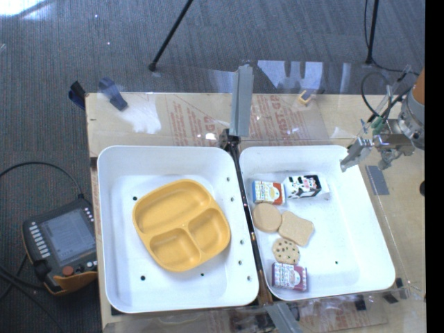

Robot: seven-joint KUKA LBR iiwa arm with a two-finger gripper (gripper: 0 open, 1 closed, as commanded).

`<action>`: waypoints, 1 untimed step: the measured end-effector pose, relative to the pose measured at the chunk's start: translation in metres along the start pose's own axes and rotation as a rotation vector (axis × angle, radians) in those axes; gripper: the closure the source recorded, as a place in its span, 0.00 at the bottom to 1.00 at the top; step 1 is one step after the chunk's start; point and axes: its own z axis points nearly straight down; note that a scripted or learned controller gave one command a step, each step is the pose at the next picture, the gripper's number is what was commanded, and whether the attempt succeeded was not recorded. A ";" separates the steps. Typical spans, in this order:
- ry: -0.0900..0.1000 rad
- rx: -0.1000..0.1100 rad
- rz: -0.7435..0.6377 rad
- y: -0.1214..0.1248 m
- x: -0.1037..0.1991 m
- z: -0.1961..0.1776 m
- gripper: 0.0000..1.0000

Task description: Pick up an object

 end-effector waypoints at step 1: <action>0.001 0.001 -0.101 0.053 0.007 0.090 0.00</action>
